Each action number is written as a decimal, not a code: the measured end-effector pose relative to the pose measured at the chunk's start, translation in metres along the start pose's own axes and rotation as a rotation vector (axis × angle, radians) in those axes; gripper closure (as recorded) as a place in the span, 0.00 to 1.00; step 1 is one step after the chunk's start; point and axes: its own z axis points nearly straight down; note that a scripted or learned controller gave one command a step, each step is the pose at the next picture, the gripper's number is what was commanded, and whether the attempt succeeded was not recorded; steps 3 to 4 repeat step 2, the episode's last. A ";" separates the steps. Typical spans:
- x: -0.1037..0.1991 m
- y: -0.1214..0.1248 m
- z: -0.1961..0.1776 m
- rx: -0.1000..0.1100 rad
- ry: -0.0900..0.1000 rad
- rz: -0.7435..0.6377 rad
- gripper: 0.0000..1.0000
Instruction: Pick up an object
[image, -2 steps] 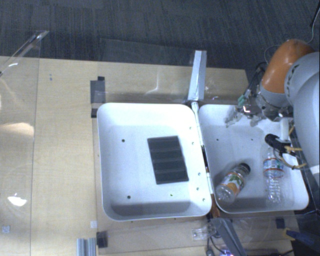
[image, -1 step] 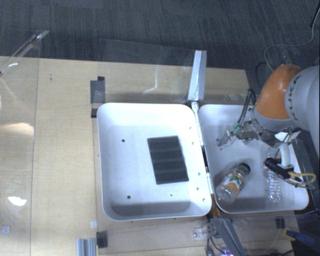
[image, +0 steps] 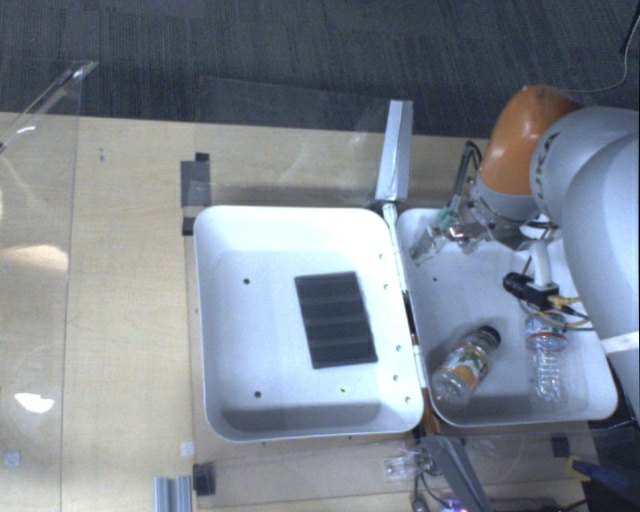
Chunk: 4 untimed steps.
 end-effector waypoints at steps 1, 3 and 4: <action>-0.020 -0.003 0.000 -0.006 0.001 0.398 0.00; -0.033 -0.099 -0.009 -0.004 0.003 0.505 0.00; -0.033 -0.099 -0.009 -0.004 0.003 0.505 0.00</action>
